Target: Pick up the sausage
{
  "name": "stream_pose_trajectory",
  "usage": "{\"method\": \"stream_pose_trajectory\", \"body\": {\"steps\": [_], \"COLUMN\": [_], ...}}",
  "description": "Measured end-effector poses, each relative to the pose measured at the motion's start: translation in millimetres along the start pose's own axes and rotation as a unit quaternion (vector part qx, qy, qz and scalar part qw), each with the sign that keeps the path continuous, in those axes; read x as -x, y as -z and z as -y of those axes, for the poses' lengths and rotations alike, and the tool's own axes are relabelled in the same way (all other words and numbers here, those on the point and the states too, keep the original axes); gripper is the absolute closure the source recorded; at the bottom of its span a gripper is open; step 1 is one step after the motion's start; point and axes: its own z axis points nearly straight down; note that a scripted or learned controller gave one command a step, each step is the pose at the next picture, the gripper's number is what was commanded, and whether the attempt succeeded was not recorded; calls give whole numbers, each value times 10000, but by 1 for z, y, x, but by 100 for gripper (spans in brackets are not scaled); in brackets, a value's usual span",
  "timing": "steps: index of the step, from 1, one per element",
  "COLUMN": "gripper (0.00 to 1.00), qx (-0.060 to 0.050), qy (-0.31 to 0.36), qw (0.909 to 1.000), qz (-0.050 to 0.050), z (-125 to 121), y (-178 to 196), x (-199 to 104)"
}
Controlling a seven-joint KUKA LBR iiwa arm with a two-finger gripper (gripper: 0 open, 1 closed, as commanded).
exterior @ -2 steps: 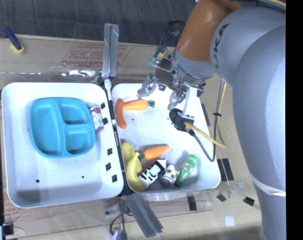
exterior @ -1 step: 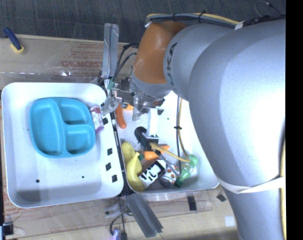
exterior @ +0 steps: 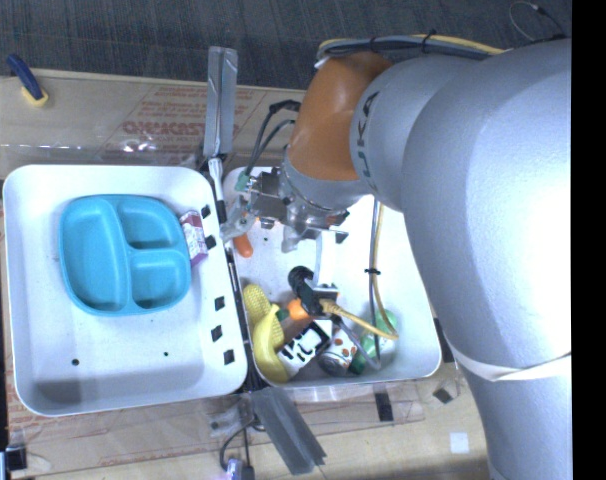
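A small orange-red sausage-like piece (exterior: 242,247) lies at the left wall of the right bin (exterior: 420,353), near its far end. My gripper (exterior: 247,218) hangs just above it, low over the far left corner of that bin, and the grey wrist with the orange band covers most of the bin's far half. Nothing shows as held. Another small orange piece (exterior: 296,311) lies among the clutter nearer the front.
A yellow banana (exterior: 262,340), a black-and-white card (exterior: 305,346) and a green and silver item (exterior: 368,348) crowd the right bin's front. The left bin (exterior: 103,373) holds a blue divided tray (exterior: 125,253) and a dark red packet (exterior: 194,236) at its right wall.
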Motion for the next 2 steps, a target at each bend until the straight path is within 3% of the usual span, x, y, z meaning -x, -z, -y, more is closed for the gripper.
{"method": "stream_pose_trajectory", "body": {"steps": [1, 2], "gripper": [0, 0], "qx": [13, -5], "qy": [-177, -283], "qw": [9998, 9996], "qz": [-3, 2], "z": [-37, -5], "y": [1, 0], "x": [46, -2]}}
